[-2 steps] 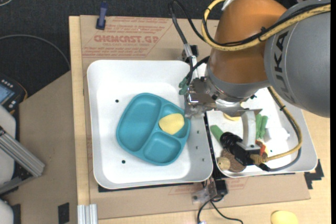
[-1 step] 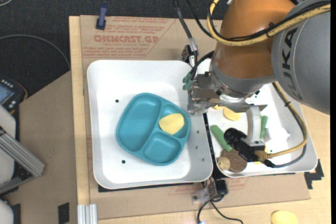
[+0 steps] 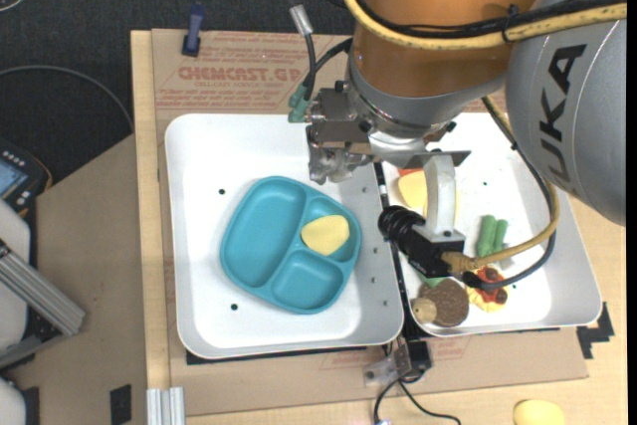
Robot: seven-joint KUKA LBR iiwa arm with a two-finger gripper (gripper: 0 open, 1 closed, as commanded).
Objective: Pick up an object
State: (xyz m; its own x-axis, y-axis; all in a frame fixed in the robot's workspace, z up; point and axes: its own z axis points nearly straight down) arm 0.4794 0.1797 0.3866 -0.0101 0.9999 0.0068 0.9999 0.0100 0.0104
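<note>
A blue divided plate (image 3: pixel 271 249) lies in the left white bin (image 3: pixel 191 214). A pale yellow piece (image 3: pixel 325 234) rests in the plate's right compartment. My gripper (image 3: pixel 329 162) hangs over the left bin's back right part, just above the plate's far edge and a little behind the yellow piece. The bulky orange and grey wrist hides much of it. The right bin (image 3: pixel 575 286) holds two green sticks (image 3: pixel 491 236), a brown round piece (image 3: pixel 445 303), a yellow-orange piece (image 3: pixel 409 189) and small red and yellow bits (image 3: pixel 489 292).
The arm's body covers the back of the right bin. A black cable fitting (image 3: pixel 410 240) hangs over the divide between the bins. A cardboard sheet (image 3: pixel 239 65) lies behind the left bin. A yellow object (image 3: pixel 535 411) sits by the bench's front edge.
</note>
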